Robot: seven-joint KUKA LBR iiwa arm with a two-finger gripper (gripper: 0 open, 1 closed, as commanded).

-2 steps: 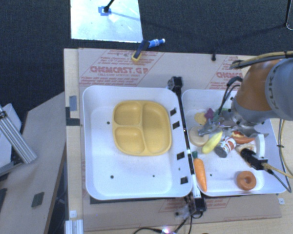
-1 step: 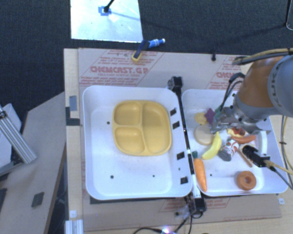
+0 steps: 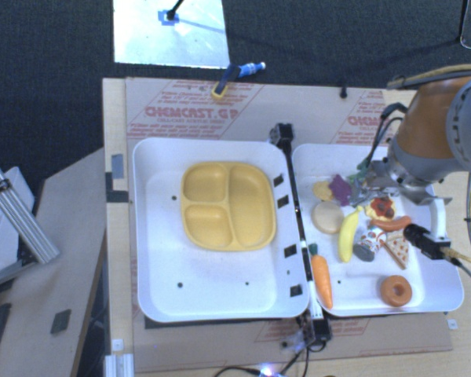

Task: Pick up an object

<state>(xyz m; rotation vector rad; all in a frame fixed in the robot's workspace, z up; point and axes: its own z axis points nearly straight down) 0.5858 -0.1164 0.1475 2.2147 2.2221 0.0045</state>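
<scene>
While toys [image 3: 353, 234] crowd, left bin's [image 3: 153, 234] edges lie open.

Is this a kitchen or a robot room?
Probably a robot lab, not a kitchen: a grey arm reaches over two white bins, and the banana, carrot and donut look like toys.

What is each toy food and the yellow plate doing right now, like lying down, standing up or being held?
yellow divided plate: right way up, flat in the left bin.
banana: lying flat in the right bin.
carrot: lying flat by the bin's left wall.
donut: lying flat, hole up.
pizza slice: lying flat.
purple toy: lying beside the gripper, not held.
</scene>
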